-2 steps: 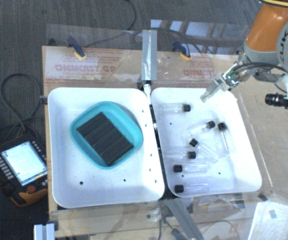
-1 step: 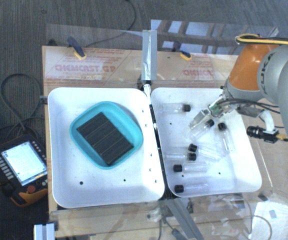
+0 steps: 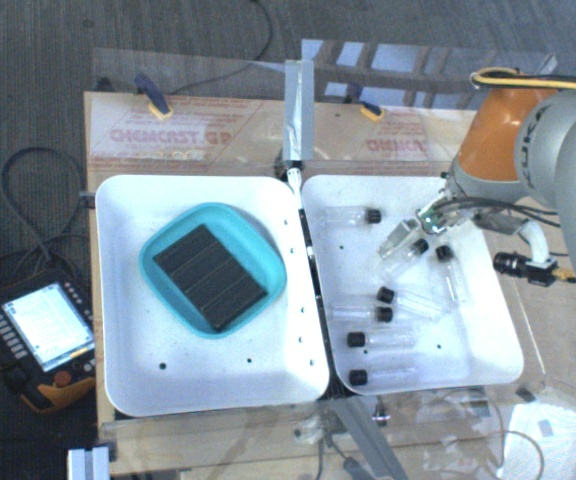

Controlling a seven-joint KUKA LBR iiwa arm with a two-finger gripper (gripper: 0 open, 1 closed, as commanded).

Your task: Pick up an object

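We start with the counter (image 3: 108, 128), a pale board carrying two shallow white bins side by side. The left bin (image 3: 128, 368) holds a turquoise dish (image 3: 158, 258) with a dark ribbed slab (image 3: 211, 276) lying flat in it. The right bin (image 3: 488, 353) holds a scatter of clear plastic tubes with black caps; we count roughly seven or eight, though their transparent bodies blur into the white floor. One capped tube (image 3: 380, 339) lies near the front of the bin, another (image 3: 408, 303) near the middle, and a further one (image 3: 353, 216) toward the back wall.

The grey arm (image 3: 558, 153) with its orange band (image 3: 493, 133) reaches in from the right, and the pincer (image 3: 430, 220) sits low over the back half of the right bin, just beside a tube (image 3: 400, 240) lying at a slant. We cannot tell how far the pincer is parted, nor whether anything sits in it.

We judge these tubes to be light, stiff and slick, round enough to roll or squirt out under a pinch. The best hold is likely across the body near mid-length, square to the tube's long axis, so the fingers close on its narrow width; the cap end gives a grippier, easier-seen target.
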